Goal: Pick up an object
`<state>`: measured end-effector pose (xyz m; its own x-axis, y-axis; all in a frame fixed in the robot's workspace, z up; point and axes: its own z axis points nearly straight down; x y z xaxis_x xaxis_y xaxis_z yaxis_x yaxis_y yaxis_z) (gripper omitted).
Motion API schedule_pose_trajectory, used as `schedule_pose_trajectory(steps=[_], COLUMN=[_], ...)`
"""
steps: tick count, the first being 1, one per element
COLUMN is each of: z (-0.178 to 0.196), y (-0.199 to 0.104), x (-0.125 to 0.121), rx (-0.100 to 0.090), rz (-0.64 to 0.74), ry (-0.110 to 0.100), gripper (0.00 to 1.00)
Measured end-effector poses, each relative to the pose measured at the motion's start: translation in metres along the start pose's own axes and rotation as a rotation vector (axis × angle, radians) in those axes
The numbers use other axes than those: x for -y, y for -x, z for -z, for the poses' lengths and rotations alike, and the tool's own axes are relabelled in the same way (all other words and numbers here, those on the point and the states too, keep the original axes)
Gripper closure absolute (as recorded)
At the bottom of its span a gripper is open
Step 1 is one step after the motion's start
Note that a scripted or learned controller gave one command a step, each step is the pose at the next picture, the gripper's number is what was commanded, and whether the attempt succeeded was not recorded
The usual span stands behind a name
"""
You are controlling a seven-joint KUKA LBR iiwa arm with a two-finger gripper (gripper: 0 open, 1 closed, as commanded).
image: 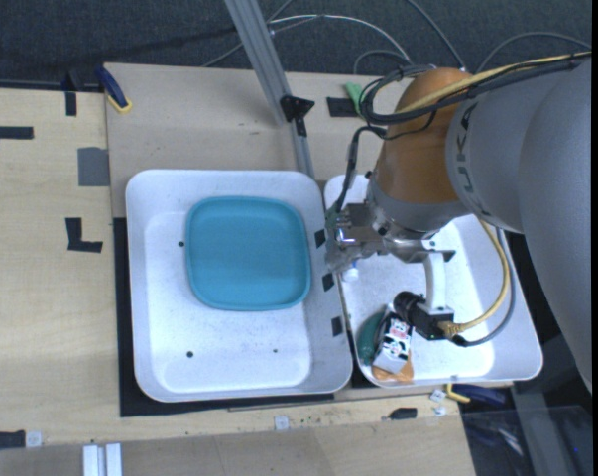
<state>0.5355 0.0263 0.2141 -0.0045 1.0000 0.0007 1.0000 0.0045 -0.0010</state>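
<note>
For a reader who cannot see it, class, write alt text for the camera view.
A grey arm with an orange band reaches from the right over the right bin, above a small pile of objects near its front left corner. The left bin holds a teal plate.

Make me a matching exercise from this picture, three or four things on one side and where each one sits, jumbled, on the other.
Things:
1. teal plate
2. orange band
3. small items
4. metal pole

Places:
A. slanting in from the top edge toward the gap between the bins
B. lying in the left bin
C. near the front edge of the right bin
D. on the arm, above the wrist

Pairs: 1-B, 2-D, 3-C, 4-A
</note>
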Motion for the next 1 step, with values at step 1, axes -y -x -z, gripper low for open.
schedule_pose_trajectory(steps=[1], z=[0.0004], y=[-0.0430], x=[-0.0061], rx=[0.000], rz=[0.000], ry=[0.000], gripper=[1.00])
